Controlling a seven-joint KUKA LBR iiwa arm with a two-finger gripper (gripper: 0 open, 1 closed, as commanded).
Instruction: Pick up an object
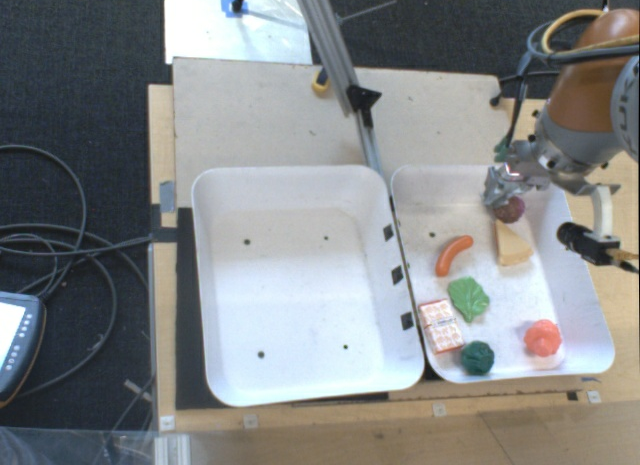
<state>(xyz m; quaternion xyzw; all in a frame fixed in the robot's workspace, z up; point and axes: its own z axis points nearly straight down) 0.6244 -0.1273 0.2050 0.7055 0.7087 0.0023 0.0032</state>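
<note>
The gripper (507,193) is lowered into the right bin (585,288), reaching for a dark red fruit (511,210) directly beneath its fingers; their spread I cannot tell. Next: close, then lift straight up.

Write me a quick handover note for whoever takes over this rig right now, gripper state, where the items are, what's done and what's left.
Gripper: low in the right bin, directly over a dark red item near the back. No item is visibly between its fingers.
Items, all in the right bin: cheese wedge beside the dark red item, orange sausage, green leaf, small printed box, dark green piece, red piece.
Left bin: next to the right one.
Done: arm positioned at the dark red item.
Left: confirm a grasp and lift; nothing is picked up yet.
</note>
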